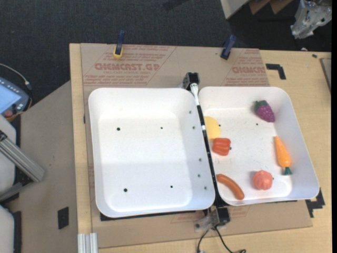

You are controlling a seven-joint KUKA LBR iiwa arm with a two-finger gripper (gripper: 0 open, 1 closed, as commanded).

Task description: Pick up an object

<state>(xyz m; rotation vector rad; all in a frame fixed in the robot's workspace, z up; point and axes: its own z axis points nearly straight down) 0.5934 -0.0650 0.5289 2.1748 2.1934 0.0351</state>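
Note:
The right bin (242, 115) holds several toy foods. A purple grape bunch (265, 111) lies at its far right, and an orange carrot (282, 152) runs along the right wall. A yellow piece (211, 126) and a red pepper (221, 146) sit against the left wall. A sausage (230, 186) and a pinkish-red round fruit (263, 179) lie near the front. My gripper (310, 16) is a pale metallic shape at the top right corner, well beyond the bench and far from every object. Nothing is seen in it.
The left bin (142, 152) adjoins the right one along a black divider strip (202, 141). Two blue clamps (119, 44) (228, 46) hold the cardboard sheet at the back edge. A cable and connector (216, 220) sit at the front.

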